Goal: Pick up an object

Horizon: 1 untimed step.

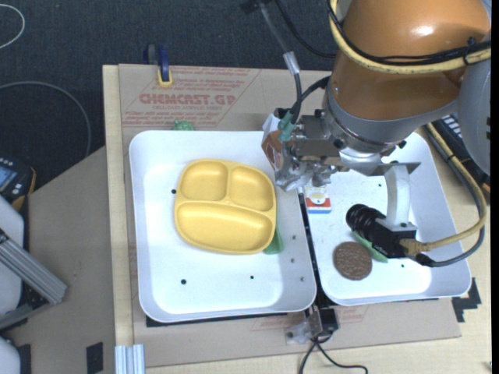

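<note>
Claw (306, 176): low over the ridge where the two bins met, toward their far end. I could not tell whether it was wide or narrow, and I saw nothing in its grip.
Left bin (156, 287): held a yellow plate (226, 206), with a green scrap (274, 245) poking out from under its near right edge.
Right bin (405, 283): held a small red-and-white item (317, 202) just beside the ridge, and a brown disc (353, 261) nearer the front.
Bench (121, 170): both bins sat on it side by side, touching.
Likely target: I judged it to be the small red-and-white item, which lay just in front of the claw. I could not tell whether the two touched.
Progress: no pick made, by my reading. Every object I could see rested on a bin floor. Closing on one and lifting it were left to do.
Target axis: too small for me to make out any long axis or heading.
Plate axis: long axis ran across the view, dipping slightly to the right. The wide compartment faced the front and the two small ones faced the back.
Disc: lay flat and round, so it had no heading.
</note>
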### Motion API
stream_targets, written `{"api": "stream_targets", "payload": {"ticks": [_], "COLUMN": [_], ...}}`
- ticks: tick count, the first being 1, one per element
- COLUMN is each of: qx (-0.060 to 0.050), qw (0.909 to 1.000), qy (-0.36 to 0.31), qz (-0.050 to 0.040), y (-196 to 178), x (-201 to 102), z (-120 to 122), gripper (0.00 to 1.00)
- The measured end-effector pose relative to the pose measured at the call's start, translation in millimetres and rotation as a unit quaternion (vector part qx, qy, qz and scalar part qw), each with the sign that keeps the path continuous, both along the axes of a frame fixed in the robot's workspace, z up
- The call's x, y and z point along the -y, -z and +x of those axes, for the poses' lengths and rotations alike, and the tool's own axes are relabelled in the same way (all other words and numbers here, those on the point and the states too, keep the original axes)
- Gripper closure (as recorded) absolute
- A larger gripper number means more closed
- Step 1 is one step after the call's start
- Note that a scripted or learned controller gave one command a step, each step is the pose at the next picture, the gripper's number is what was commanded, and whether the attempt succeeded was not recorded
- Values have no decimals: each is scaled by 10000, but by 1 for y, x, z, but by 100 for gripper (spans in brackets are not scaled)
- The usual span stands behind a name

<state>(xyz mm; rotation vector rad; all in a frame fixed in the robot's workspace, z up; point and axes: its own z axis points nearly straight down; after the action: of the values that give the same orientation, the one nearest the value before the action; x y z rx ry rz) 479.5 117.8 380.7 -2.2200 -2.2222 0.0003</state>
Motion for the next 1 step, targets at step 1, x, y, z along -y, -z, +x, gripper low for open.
{"api": "stream_targets", "payload": {"ticks": [1], "qx": [5], "qw": [10000], "qy": [-3], "qz": [1], "y": [-10], "x": [0], "z": [0], "gripper": [100]}}
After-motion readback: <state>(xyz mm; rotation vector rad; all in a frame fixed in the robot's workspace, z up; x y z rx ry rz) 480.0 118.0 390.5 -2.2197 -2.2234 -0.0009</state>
